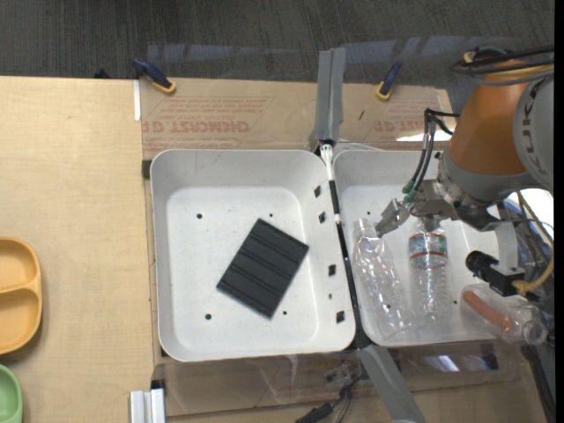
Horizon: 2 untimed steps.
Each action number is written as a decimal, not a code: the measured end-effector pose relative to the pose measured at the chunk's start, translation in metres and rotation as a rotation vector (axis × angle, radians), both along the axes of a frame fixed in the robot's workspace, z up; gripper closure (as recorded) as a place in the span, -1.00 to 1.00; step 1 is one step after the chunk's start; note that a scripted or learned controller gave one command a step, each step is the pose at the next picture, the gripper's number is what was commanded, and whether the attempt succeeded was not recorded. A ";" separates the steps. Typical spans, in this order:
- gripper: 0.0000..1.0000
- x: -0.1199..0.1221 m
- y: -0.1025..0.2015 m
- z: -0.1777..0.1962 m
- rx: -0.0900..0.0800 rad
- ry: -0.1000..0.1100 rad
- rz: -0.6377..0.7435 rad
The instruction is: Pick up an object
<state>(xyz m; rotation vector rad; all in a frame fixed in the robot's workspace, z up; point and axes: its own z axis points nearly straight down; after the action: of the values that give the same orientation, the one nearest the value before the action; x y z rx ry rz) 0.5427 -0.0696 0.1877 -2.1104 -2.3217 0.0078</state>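
Observation:
In the right bin (pixel 348 179), my gripper (pixel 411 222) hangs open, its fingers (pixel 390 218) spread apart with nothing between them. Just below it lies a clear plastic bottle with a blue-and-white label (pixel 428 267), its far end right under the gripper. A second, crumpled clear bottle (pixel 379 276) lies to the left of the first, along the bin's left wall. A pinkish tube-like object (pixel 493 314) rests in the near right corner. A black ribbed slab (pixel 263 267) lies tilted in the middle of the left bin (pixel 176 236).
The arm's orange band (pixel 489 126) and cables hang over the right bin's far right side. A raised divider (pixel 335 218) separates the bins. Yellow and green dishes (pixel 13 298) sit at the bench's left edge.

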 end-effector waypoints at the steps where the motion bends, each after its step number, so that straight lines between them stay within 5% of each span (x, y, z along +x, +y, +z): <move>1: -1.00 0.000 0.000 0.000 0.000 0.000 0.000; 2: -1.00 -0.061 -0.008 0.028 0.001 0.002 0.098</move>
<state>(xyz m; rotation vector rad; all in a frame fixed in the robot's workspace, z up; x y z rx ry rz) 0.4817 -0.0780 0.2160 -1.9924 -2.4214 0.0085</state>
